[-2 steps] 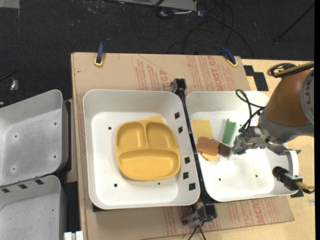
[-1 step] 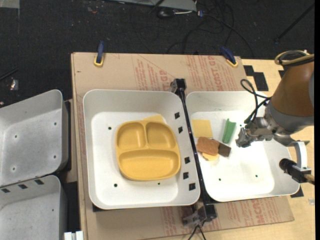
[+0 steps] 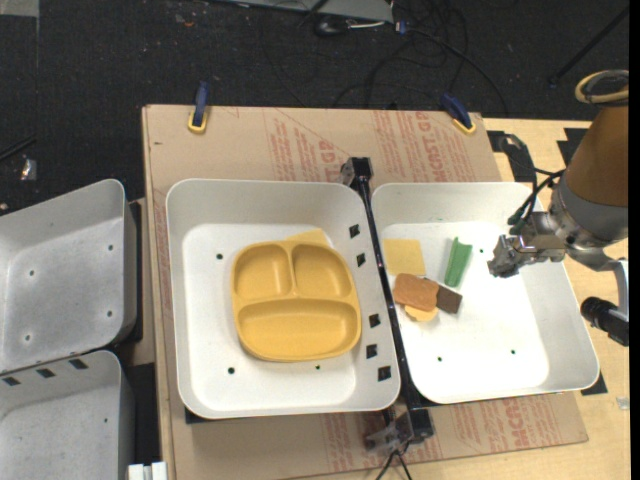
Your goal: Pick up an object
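The right bin (image 3: pixel 520 368) holds a green stick (image 3: pixel 458 262), a pale yellow flat square (image 3: pixel 404 257), and an orange-brown block (image 3: pixel 416 293) lying on a yellow disc, with a small dark brown piece (image 3: pixel 449 300) beside it. My gripper (image 3: pixel 503 261) hangs over the right bin's upper right part, roughly 45 px right of the green stick and apart from it. Nothing is visible between its fingers. In the left bin (image 3: pixel 200 368) sits a yellow divided tray (image 3: pixel 296 301).
The arm (image 3: pixel 600 178) comes in from the right over the right bin's far corner. A black divider (image 3: pixel 378 288) runs between the bins. Both bins rest on a cardboard sheet (image 3: pixel 300 138) held by clamps. Grey panels (image 3: pixel 60 268) lie at left.
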You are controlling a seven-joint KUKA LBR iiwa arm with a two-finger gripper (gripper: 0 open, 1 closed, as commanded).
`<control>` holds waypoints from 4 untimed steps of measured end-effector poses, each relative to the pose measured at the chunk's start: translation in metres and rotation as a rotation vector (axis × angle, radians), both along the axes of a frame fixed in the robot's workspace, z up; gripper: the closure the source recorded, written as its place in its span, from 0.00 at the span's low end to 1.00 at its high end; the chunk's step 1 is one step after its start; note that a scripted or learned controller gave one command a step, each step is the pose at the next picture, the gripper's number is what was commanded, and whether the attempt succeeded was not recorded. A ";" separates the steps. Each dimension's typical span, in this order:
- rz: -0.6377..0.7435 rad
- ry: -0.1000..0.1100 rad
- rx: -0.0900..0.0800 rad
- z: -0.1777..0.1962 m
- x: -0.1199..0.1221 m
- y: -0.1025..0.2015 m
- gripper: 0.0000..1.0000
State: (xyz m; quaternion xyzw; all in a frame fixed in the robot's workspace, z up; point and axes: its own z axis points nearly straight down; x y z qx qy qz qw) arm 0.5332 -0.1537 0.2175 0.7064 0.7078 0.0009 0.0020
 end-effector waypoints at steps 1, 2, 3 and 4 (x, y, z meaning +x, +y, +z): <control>0.001 -0.001 0.000 0.042 0.001 0.000 1.00; 0.006 0.004 0.003 0.047 -0.007 0.055 1.00; 0.007 0.003 0.003 0.049 -0.001 0.110 1.00; 0.006 0.006 0.003 0.048 -0.008 0.158 1.00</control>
